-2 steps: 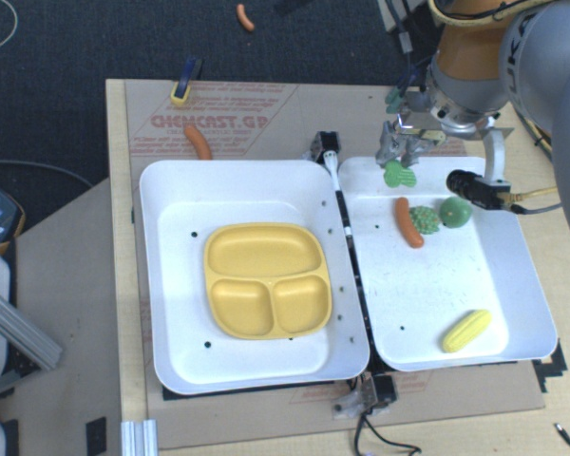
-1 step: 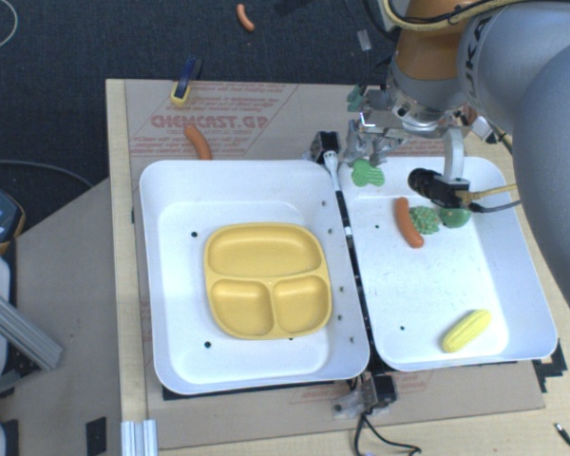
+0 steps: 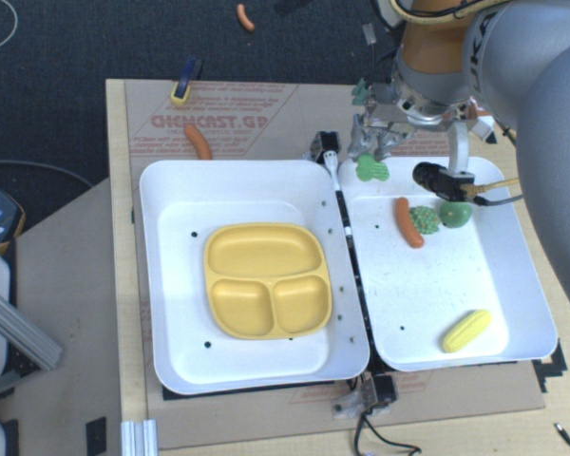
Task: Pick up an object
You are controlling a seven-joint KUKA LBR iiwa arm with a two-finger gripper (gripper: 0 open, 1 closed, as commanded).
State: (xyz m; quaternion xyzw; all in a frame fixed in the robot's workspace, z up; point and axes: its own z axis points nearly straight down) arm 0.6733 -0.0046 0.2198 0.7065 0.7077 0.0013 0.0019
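Yellow corn (image 3: pixel 466 331) lies near the front right corner of the right bin (image 3: pixel 456 274), closest to you. Further back in that bin you see an orange sausage (image 3: pixel 408 222) touching a bumpy green toy (image 3: pixel 424 219), with a round green ball (image 3: pixel 455 214) just beside that. A small green toy (image 3: pixel 371 169) sits at the back left corner of the right bin. The pincer (image 3: pixel 372 145) hangs right over it, very close. You cannot tell if the pincer is open or closed, or if it grips the toy. The left bin (image 3: pixel 171 283) holds a yellow plate (image 3: pixel 266 278) in its middle. A second sausage (image 3: pixel 199 141) lies on the bench (image 3: pixel 266 126), behind the left bin.
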